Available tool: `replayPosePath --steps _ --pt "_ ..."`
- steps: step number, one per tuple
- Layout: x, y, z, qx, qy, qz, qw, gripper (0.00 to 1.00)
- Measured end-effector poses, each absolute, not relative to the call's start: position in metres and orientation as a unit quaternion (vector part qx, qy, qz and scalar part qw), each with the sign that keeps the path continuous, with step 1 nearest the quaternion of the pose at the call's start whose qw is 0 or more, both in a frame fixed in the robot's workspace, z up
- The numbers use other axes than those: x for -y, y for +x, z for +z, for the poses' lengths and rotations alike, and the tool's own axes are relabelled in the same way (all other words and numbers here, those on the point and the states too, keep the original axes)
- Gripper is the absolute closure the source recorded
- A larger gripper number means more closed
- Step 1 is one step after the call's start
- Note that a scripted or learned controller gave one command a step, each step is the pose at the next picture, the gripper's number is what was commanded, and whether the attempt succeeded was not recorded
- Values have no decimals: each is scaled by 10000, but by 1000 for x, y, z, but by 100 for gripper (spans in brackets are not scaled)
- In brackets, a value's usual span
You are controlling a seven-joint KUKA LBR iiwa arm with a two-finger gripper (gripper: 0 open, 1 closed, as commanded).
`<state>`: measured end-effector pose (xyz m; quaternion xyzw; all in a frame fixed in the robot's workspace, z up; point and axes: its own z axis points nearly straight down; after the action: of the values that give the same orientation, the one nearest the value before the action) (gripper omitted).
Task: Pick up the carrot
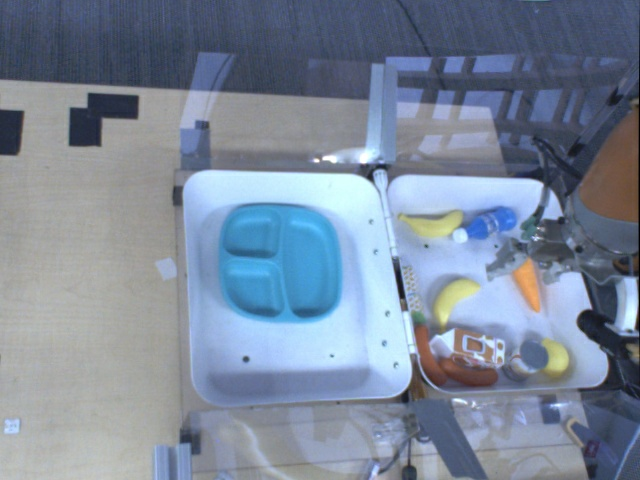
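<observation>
The carrot (528, 286), a small orange cone pointing down, lies in the right-hand part of the right bin (470, 186). My gripper (531, 258) is directly over its upper end, with the arm coming in from the right. The fingers (503, 262) look spread apart on either side of the carrot's top, so the gripper reads as open. The carrot's upper tip is hidden under the gripper, and I cannot tell whether the fingers touch it.
The right bin also holds a banana (432, 224), a blue bottle (490, 222), a yellow fruit (457, 296), a red sausage (458, 370), a small carton (476, 347) and a grey can (533, 356). A blue divided plate (280, 262) sits in the left bin (205, 298).
</observation>
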<state>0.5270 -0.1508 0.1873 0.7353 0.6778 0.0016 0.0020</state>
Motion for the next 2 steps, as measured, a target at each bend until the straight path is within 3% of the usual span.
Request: replayPosePath --steps 1,2 --pt "176 571 95 -7497 6618 19 28 0" --pt "180 647 88 -6638 7478 75 -64 0"
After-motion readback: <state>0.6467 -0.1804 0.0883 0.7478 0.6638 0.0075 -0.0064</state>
